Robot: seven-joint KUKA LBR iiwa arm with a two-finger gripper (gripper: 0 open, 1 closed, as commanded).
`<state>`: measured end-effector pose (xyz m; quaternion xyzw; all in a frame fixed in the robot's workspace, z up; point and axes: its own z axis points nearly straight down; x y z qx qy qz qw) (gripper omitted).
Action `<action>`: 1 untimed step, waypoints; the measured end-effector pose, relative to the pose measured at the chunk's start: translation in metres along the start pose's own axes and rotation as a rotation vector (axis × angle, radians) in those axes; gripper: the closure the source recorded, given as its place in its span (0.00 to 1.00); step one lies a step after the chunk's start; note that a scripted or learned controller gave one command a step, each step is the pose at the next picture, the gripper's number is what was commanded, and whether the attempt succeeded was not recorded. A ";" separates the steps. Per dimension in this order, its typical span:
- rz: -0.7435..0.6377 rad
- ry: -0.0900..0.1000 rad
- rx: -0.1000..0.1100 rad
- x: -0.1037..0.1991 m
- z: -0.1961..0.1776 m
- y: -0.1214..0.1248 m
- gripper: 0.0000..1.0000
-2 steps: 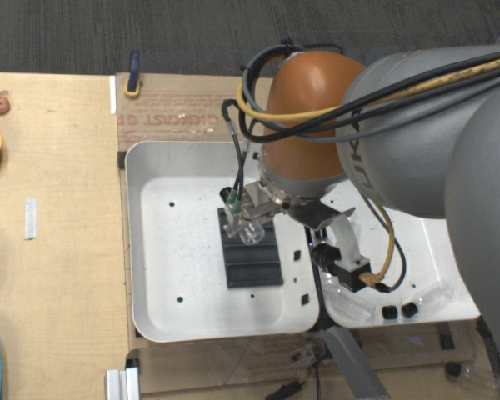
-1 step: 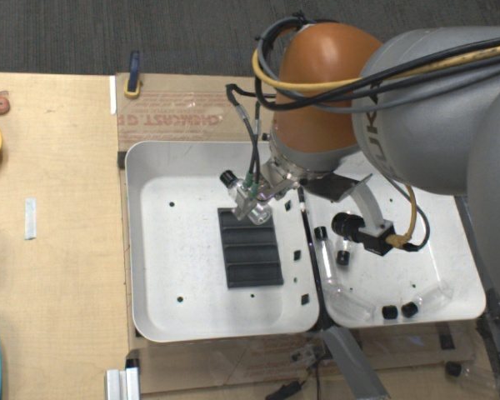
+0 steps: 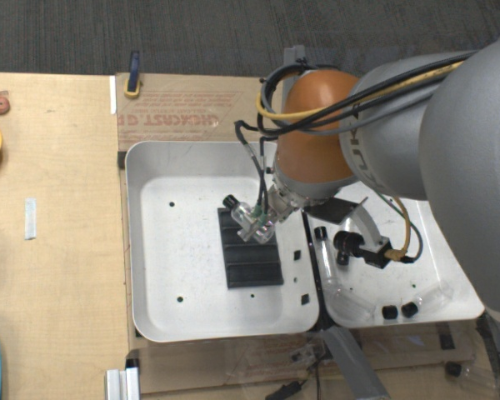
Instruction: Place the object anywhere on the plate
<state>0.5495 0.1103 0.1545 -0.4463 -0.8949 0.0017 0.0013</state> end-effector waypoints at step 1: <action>-0.405 -0.001 -0.002 0.030 -0.096 0.016 1.00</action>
